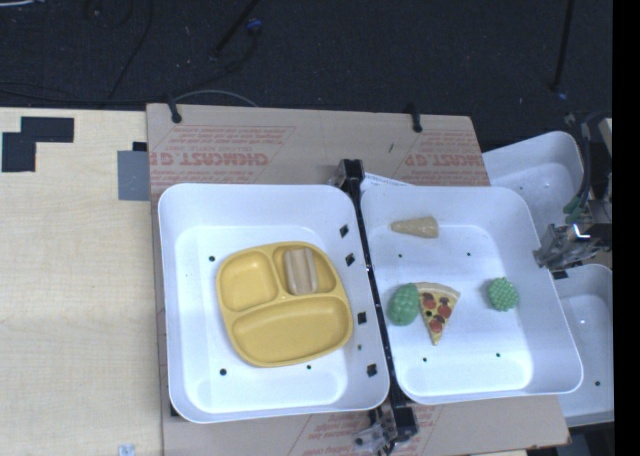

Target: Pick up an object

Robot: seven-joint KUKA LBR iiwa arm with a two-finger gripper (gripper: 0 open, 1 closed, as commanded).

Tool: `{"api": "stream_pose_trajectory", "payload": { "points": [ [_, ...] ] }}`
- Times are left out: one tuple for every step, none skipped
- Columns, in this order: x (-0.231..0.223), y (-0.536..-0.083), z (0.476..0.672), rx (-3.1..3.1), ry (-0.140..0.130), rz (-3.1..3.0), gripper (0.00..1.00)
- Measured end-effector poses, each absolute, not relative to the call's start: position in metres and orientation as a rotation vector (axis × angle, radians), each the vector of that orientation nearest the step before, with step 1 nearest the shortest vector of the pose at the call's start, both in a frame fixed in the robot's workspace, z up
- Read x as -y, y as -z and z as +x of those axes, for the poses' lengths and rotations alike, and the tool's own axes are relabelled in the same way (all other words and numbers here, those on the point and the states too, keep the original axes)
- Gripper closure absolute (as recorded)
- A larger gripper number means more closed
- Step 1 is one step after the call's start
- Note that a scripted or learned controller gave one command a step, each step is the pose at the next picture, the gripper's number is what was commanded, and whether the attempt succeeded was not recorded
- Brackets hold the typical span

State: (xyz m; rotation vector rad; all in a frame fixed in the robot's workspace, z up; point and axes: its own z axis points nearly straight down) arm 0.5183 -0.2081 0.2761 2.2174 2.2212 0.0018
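Observation:
The right bin (520, 364) holds a pizza slice (437, 309), a dark green broccoli piece (403, 305) touching the slice's left side, a lighter green knobbly piece (503, 294) to the right, and a tan cone-shaped piece (415, 228) near the back. My gripper (563, 247) sits at the far right, just outside the right bin's right rim, small and partly cut off. It is apart from all the objects, with the light green piece closest.
The left bin (190, 384) holds a yellow divided tray (285, 329) with a tan hot-dog-like piece (298, 271) in its upper right compartment. A black divider (365, 284) runs between the bins. Another white bin (590, 329) lies beyond the right edge.

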Motion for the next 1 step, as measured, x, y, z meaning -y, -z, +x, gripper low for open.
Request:
{"api": "stream_pose_trajectory", "payload": {
  "points": [
    [0.1525, -0.279, 0.5358, -2.23, -0.001, 2.215, 1.0]
  ]
}}
